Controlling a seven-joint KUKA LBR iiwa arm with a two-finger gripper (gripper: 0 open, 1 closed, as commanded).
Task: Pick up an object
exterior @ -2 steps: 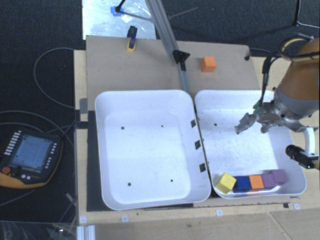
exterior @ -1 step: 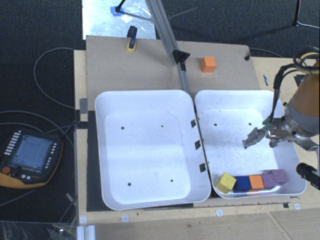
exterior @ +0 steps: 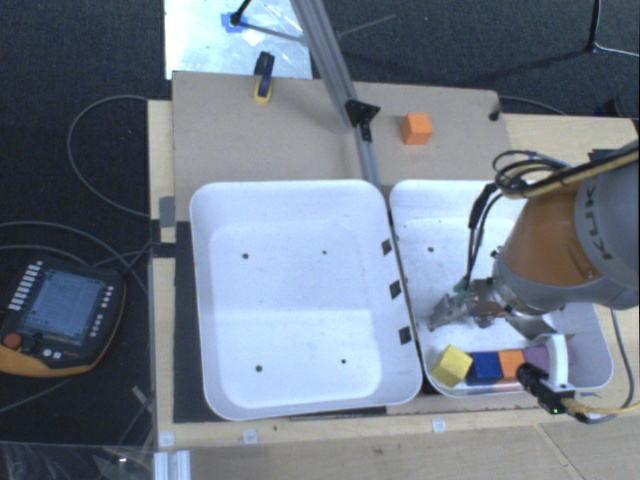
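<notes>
Yellow block [exterior: 451,365] lies in the right bin [exterior: 425,233], at the bin's 7 o'clock corner, tilted against the near wall. Touching it at its 3 o'clock: a blue block [exterior: 487,366], then an orange block [exterior: 511,362], then a purple piece [exterior: 537,354], partly hidden by the arm. All four sit in a row along the near wall.

Gripper [exterior: 445,313] hovers just beside the yellow block at its 12 o'clock, pointing toward 9 o'clock. Cannot tell how the fingers stand; nothing visible between them. Grey arm with orange band [exterior: 545,238] comes in from 3 o'clock.

Left bin [exterior: 290,298] lies alongside. On the brown tabletop [exterior: 300,128] at 12 o'clock of the right bin, well apart: a second orange cube [exterior: 417,128]. Handheld controller [exterior: 55,313] at far 9 o'clock.
</notes>
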